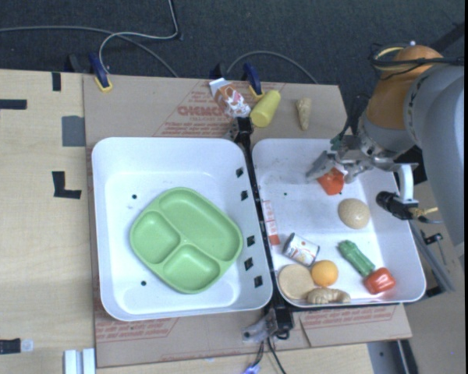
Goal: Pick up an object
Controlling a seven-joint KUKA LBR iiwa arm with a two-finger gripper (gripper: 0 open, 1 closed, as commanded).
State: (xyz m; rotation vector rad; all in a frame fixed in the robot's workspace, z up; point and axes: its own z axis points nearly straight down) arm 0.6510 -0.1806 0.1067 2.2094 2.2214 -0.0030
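Before me sit two shallow white bins (pixel 109 162). The left bin holds one green divided plastic plate (pixel 186 238). The right bin (pixel 285 158) holds seven small objects. Three more small items lie on the bench's far edge.

I see open floor in the right bin (pixel 285 158) along its upper left — nothing there. Its lower end is crowded: can (pixel 301 248), orange (pixel 324 273), green vegetable (pixel 356 257), beige ball (pixel 354 213). The green plate (pixel 186 240) fills most of the left bin (pixel 113 162).
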